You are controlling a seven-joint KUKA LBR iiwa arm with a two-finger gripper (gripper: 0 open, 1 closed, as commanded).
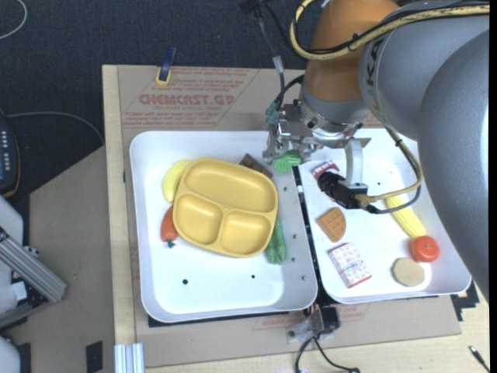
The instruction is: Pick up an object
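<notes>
Over the ridge where the two white bins meet, your gripper (286, 155) hangs low, and a small bright-green object (288, 162) sits right at its tip. You can see the green piece against the metal fingers, but not clearly pinched between them — so whether the jaws are apart or closed, I cannot tell, and you should not count it as held.

That green object lies at the top of the left bin (147, 208), just beside the divider and the upper right corner of the yellow sectioned tray (225, 207). It looks like a toy-food piece: probably light, fairly stiff plastic, smooth enough to slip. Take it across its narrow middle, squarely, since a grip on a rounded end would likely squirt it out.

The tray's rim and the bin wall crowd the spot, so you'd want the fingers aligned along the divider rather than across it. A longer green piece (276, 243) lies beside the tray's lower right edge — an easier, less cramped alternative.
</notes>
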